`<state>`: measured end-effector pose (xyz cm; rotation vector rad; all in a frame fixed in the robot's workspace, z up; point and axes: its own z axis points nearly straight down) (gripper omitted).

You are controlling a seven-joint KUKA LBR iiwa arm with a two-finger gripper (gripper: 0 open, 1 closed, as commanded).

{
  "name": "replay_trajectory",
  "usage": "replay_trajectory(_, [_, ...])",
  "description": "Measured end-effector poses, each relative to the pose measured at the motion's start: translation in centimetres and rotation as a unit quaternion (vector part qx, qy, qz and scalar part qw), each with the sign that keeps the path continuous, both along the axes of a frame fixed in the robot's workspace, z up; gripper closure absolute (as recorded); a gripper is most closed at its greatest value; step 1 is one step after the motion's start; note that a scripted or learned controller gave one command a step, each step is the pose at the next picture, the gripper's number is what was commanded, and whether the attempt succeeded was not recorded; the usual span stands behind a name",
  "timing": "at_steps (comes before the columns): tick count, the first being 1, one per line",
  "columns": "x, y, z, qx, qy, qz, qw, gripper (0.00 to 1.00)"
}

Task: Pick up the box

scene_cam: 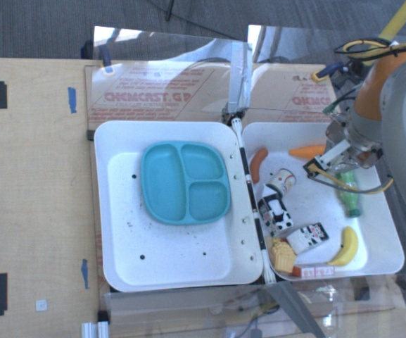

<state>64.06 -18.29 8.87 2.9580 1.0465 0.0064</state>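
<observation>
Our jaws, whose state we cannot tell, hover near the right bin's back edge; the box lies toward its front edge, long axis slanting.

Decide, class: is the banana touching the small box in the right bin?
Apart. The camera view shows bare white bin floor between the banana and the small box.

We cannot tell how the end effector stands (wrist and cables crowd it). The arm runs off the right edge and covers part of the green bottle.
</observation>
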Motion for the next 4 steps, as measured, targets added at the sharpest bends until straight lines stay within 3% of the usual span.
replay_trajectory(1, [-1.9, -3.3, 3.6, 0.0014, 0.003, -0.077, 0.9970, 1.00])
replay_trajectory(2, [1.0, -3.9, 2.5, 0.0017, 0.003, -0.223, 0.9749, 1.00])
replay_trajectory(3, [1.0, 2.5, 0.0, 0.0029, 0.000, -0.219, 0.9756, 1.00])
replay_trajectory(4, [0.8, -3.6, -0.1, 0.0043, 0.001, -0.211, 0.9775, 1.00])
